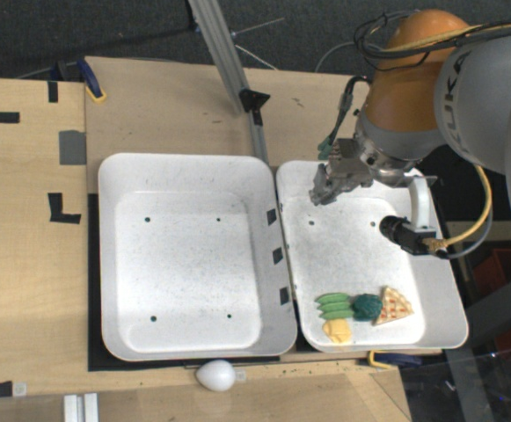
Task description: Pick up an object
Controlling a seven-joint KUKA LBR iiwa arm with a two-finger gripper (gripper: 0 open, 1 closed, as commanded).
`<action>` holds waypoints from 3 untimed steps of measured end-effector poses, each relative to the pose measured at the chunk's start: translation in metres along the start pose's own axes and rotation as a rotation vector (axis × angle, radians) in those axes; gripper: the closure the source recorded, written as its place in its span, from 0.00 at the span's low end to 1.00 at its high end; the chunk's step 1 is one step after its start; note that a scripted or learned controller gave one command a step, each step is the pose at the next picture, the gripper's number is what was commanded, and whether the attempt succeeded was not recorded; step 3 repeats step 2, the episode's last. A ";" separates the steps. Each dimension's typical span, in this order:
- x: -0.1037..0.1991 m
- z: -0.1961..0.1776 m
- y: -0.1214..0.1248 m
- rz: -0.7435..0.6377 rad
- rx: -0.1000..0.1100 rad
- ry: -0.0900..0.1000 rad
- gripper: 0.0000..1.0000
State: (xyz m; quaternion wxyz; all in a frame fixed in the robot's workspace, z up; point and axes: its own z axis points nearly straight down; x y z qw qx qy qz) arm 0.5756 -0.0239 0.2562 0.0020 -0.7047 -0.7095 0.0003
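Four small toys are sitting in the right bin's (431,262) near end: green pods (332,302), broccoli (366,306), pizza slice (395,306), yellow piece (337,330). The gripper (324,189) is hovering over the far end, its grip state impossible to tell. Descending squarely over one toy, away from its neighbours, is looking wisest.

Partial letters "KU" show on the arm (479,77)

Left bin (185,253): floor all bare, open approach from any side. Right bin (369,236): middle and left of floor free; items bunched at near edge, namely green pea pod (332,302), dark green broccoli (366,306), pizza slice (396,306), yellow piece (338,330), all touching or just beside each other, tight gaps. Gripper (325,190) and arm hang over the far end of the right bin. Slanted metal post (229,60) crosses above far rims. White egg (216,375) on surface (26,262) by near rim.
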 end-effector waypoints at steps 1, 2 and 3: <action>0.050 0.004 -0.030 0.001 0.001 -0.001 1.00; 0.106 0.006 -0.043 -0.001 0.001 -0.001 1.00; 0.106 0.006 -0.043 -0.001 0.001 -0.001 1.00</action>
